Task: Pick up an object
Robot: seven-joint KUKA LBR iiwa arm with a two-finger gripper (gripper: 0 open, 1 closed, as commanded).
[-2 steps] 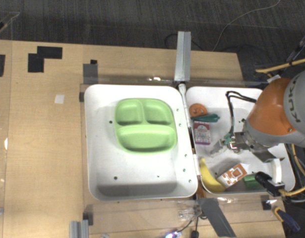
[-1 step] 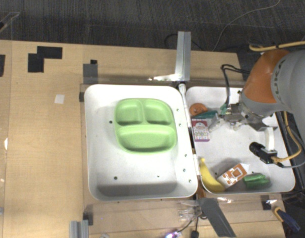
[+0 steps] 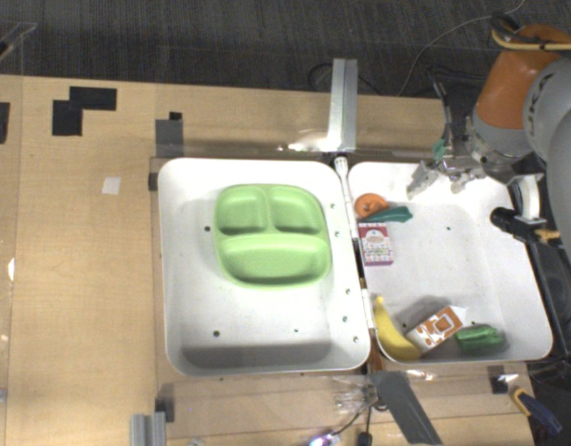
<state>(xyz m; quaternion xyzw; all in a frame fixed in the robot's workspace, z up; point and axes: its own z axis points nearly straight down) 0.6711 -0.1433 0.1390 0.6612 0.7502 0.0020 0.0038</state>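
The right bin holds several small items. An orange round piece and a dark teal piece lie at its upper left, with a small pink-and-white packet just below them. Along the front edge lie a banana, an orange-and-white carton and a green vegetable. My gripper hangs over the bin's back edge, up and to the right of the orange piece. Its fingers are open with nothing between them.
A light green divided plate lies in the left bin. A metal post stands behind the wall between the two bins. Black cables run along the right bin's right side.
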